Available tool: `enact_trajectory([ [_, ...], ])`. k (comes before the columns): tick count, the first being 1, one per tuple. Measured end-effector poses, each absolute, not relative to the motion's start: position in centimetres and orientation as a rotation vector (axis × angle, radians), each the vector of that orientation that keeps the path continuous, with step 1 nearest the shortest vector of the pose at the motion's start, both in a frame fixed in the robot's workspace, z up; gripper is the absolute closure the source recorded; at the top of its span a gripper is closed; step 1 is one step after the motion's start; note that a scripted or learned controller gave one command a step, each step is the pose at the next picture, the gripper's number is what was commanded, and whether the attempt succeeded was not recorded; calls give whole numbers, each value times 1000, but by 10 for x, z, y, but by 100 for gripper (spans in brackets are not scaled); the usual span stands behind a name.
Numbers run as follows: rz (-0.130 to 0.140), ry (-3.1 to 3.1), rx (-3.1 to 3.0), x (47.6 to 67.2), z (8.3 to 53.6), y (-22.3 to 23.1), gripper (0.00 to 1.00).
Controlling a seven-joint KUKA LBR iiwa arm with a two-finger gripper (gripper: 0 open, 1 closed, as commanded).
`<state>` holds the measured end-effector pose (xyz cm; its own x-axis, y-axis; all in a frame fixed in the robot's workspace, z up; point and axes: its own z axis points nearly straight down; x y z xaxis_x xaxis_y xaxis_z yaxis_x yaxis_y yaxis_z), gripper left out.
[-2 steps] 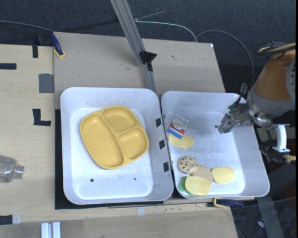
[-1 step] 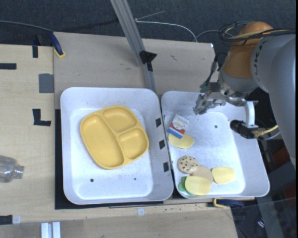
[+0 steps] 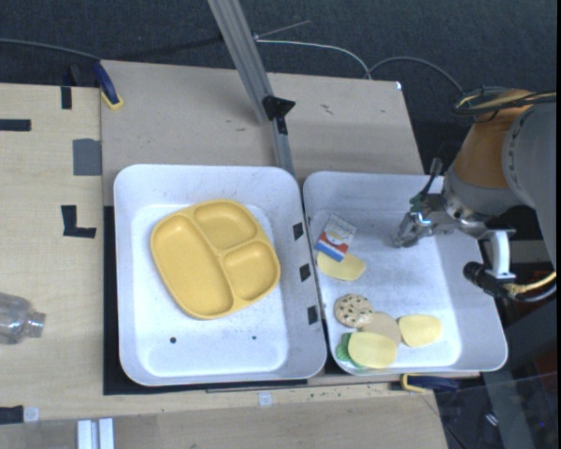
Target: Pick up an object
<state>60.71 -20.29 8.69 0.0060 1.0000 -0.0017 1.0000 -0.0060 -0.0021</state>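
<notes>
Arm comes in from the right; hand (image 3: 409,233) sits low in the right bin (image 3: 467,349), over bare floor in its upper middle. Too small and blurred to say whether the hand is spread or pressed together, cannot tell. Nothing visible pinched in it.

No object named in the task, so candidates are the small toy-food pieces in the right bin. A clear packet with a red and blue label (image 3: 335,238) lies near the bin's left wall, left of the hand and apart from it. Just below and touching it, a pale yellow chip-like piece (image 3: 344,267). Lower down, a cluster: a cookie (image 3: 352,309), a tan flat piece (image 3: 383,325) touching it, a yellow-green round piece (image 3: 372,349) overlapping a green bit at the bottom wall, and a yellow lemon-like piece (image 3: 420,329) a little apart on the right.

Left bin (image 3: 131,344) holds a yellow divided plate (image 3: 215,256). A clear bottle (image 3: 7,317) lies on the counter (image 3: 37,204) far left.

Handling guess: all pieces look light, rigid plastic, flat and probably slippery, likely to skid on the bin floor. Packet is likely crinkly, soft, hard to pinch flat. Lemon-like piece looks the best bet: stands alone, thicker, grip across its short width. Clustered pieces risk a nudge or double grab.
</notes>
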Motion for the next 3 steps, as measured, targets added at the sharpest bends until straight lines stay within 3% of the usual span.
enact_trajectory([
  [1, -5, -2232, -2211, 656, 93, -129, 100],
  [2, 3, -2221, -2222, 658, 88, -175, 100],
  [3, 4, -2226, -2219, 658, 99, -172, 100],
])
